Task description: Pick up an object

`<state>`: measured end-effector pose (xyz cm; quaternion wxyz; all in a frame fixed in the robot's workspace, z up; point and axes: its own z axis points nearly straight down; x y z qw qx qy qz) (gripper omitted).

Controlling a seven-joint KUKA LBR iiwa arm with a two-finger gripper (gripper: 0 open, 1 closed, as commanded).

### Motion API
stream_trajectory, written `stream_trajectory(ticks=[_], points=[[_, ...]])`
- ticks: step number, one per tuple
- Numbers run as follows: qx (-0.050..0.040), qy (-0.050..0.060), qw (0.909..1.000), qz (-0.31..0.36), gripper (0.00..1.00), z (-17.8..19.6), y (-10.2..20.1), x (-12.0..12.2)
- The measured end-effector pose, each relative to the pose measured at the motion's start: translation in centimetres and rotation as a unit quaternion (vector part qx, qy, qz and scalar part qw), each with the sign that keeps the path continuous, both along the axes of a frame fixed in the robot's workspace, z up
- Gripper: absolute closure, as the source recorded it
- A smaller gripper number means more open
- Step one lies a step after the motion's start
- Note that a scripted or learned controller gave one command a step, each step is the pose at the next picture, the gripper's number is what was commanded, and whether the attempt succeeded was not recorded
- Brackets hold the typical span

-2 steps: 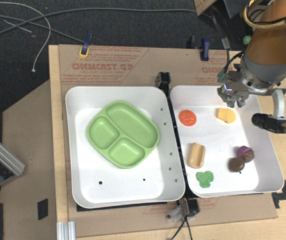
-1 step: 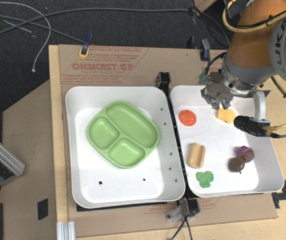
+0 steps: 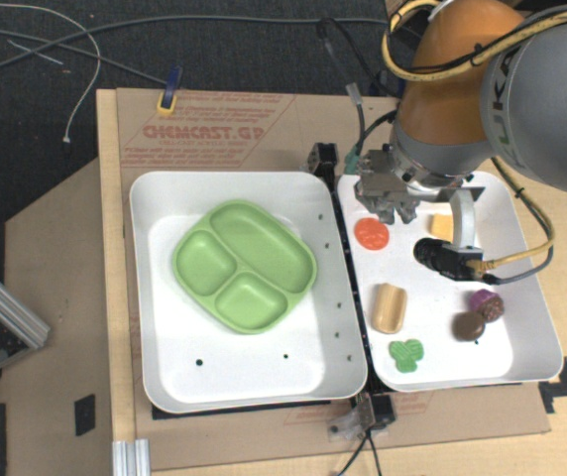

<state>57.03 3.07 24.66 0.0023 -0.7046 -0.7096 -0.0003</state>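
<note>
The end effector [image 3: 391, 204] hovers above an orange disc [image 3: 371, 233] in the right bin [image 3: 531, 360], approaching; finger state unclear; descent comes next.

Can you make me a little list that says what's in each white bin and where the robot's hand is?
left bin: one green plate with three sections
right bin: orange-red round piece, yellow block, tan cylinder, green lumpy piece, purple piece, brown piece
gripper: over the far end of the right bin, just above the orange-red round piece
held: nothing seen between the fingers
under the bins: cardboard sheet
</note>
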Motion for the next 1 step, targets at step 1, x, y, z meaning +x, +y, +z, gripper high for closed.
stream_trajectory(ticks=[1], points=[[-0.0002,0.001,1.0,0.0,1.0,-0.97,5.58,-0.65]])
